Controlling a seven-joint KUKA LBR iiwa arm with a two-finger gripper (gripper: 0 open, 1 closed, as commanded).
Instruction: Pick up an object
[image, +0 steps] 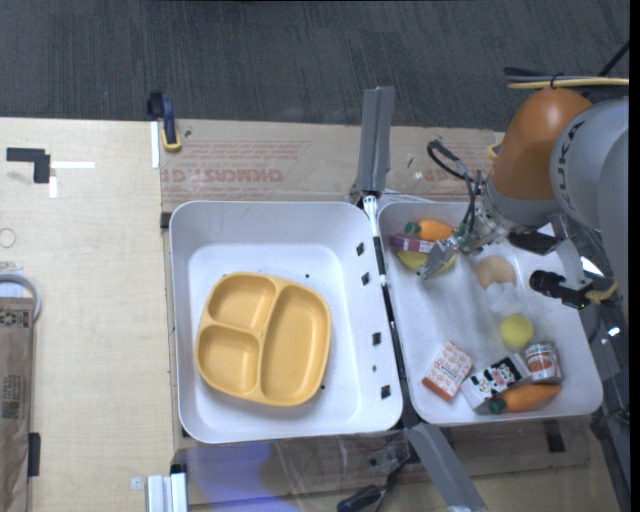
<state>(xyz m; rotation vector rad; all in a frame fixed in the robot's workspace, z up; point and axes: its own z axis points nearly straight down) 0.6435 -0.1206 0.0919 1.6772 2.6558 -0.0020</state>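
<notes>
Because the arm (560, 150) reaches in from the right and bends down over the far corner of the right bin (590, 395), you see its pincer (440, 262) low among the cluster of things there, just beside an orange fruit (436, 229) and over a yellow piece (412, 260), with a small dark packet (406, 243) touching that group. You can make out the metal tips near the yellow piece, but whether they are spread or closed, and whether anything sits between them, you cannot tell from this slanted look down. That corner is crowded, so you should judge a grab there as chancy: things lean on one another and on the bin wall. The rest of the right bin offers easier targets, lying well apart: a pale lump (494, 270) near the middle, a yellow ball (516, 329), a small red-and-white box (447, 370), a can (541, 361), a black-and-white packet (497, 378) and a carrot (527, 397) along the near edge. The left bin (190, 300) holds a yellow divided plate (264, 338), lying flat in its middle. Both bins sit on the surface (90, 300), side by side.
</notes>
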